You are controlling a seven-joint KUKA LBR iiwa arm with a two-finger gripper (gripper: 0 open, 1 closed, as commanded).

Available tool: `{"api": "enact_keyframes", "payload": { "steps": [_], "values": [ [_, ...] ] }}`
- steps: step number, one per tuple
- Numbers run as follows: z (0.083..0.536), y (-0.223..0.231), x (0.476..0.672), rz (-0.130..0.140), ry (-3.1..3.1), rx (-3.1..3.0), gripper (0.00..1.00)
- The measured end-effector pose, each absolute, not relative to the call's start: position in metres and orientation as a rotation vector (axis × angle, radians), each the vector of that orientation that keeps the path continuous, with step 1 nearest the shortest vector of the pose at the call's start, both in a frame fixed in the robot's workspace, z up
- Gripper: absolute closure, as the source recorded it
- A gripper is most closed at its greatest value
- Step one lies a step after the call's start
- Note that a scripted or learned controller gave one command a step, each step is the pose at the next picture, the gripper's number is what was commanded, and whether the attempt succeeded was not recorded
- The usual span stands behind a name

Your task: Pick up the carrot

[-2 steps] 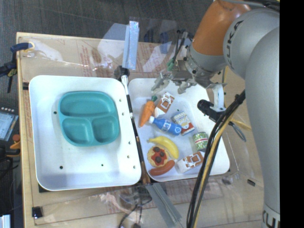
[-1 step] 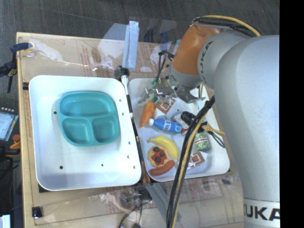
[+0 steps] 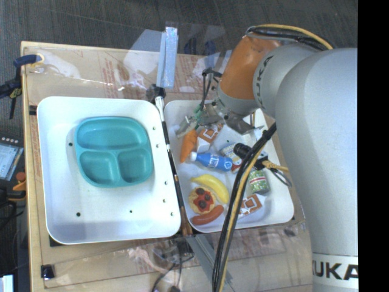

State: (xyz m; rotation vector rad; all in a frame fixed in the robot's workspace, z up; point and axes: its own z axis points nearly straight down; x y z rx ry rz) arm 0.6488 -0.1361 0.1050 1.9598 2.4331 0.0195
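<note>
crowded bin, easy to miss the carrot

my gripper (image 3: 203, 115) hangs low over the top of the right bin (image 3: 279, 208), just above the carrot (image 3: 188, 145); i cannot tell from here how it is set. the carrot lies tilted near the bin's left wall, its leafy end up toward me, its lower end touching the blue bottle (image 3: 214, 160). a small orange packet (image 3: 209, 134) sits right beside it.

my worry is the crowding: coming down a little off, i could catch the packet or nudge the bottle, or pinch the greens and have the carrot slip out. the wall close by leaves little room on that side.

below are a banana (image 3: 213, 187), a toy pizza (image 3: 202, 199) and a sausage (image 3: 208, 216). the left bin (image 3: 51, 212) holds a teal divided tray (image 3: 115, 149). both bins sit on a pale worktop (image 3: 73, 72) under clear film, over dark carpet (image 3: 73, 11).
</note>
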Motion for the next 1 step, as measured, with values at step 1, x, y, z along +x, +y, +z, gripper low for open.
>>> {"api": "enact_keyframes", "payload": {
  "steps": [1],
  "values": [
    [0.1143,-0.1362,0.6491,0.017,2.436,1.954,1.00]
  ]
}}
